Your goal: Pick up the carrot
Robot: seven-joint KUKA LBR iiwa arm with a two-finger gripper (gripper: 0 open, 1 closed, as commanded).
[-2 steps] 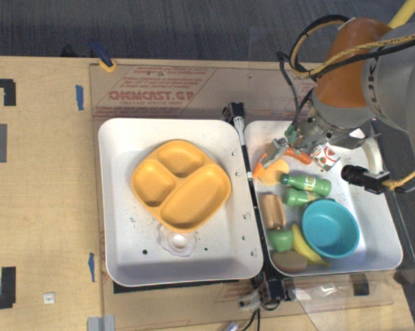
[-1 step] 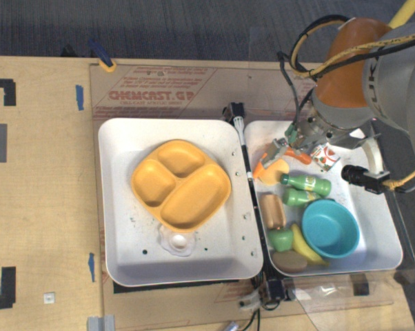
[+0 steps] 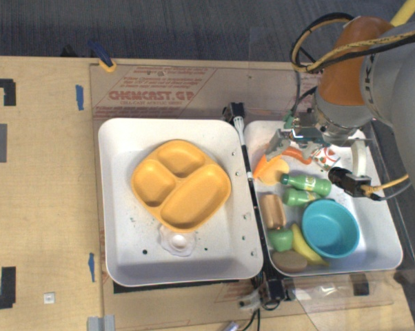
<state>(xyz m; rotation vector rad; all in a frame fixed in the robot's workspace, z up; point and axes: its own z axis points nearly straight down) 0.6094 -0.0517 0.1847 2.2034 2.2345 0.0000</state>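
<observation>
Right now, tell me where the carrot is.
The carrot lies in the right bin, near its top-left corner, just under the gripper and above the green bottle.

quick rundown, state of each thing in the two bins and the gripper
gripper: low in the right bin, over the carrot; grip unclear
carrot: lying in the right bin, partly hidden by the gripper
yellow divided plate: flat in the left bin
green bottle: lying on its side
blue bowl: upright, open side up
banana: lying against the bowl
</observation>
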